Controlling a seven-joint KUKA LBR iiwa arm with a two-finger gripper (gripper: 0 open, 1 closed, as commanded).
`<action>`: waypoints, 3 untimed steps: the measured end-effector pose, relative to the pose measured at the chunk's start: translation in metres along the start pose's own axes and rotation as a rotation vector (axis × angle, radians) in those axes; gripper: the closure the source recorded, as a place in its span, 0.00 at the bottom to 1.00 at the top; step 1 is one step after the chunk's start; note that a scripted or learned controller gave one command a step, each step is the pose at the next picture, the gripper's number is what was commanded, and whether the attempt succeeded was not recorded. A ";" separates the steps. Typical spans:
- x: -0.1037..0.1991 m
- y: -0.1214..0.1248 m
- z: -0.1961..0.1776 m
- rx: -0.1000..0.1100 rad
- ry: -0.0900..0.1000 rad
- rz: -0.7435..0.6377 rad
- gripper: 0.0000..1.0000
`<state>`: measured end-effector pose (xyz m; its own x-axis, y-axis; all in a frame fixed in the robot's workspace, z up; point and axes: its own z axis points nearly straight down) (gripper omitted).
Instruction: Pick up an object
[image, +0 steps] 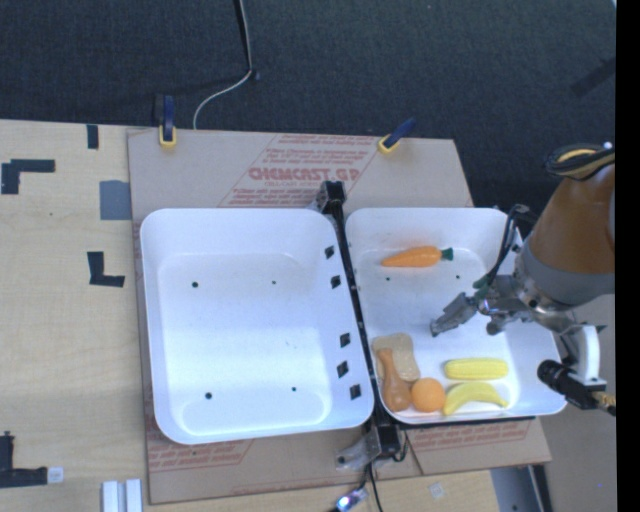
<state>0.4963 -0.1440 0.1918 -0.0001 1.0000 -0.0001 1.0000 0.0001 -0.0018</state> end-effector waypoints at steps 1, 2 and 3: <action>0.001 0.087 -0.051 -0.011 -0.003 -0.004 0.00; 0.036 0.109 -0.267 -0.021 -0.003 -0.006 0.00; 0.035 0.108 -0.266 -0.003 -0.003 -0.002 1.00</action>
<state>0.6047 -0.1092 0.4581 -0.0020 1.0000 -0.0032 1.0000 0.0020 0.0008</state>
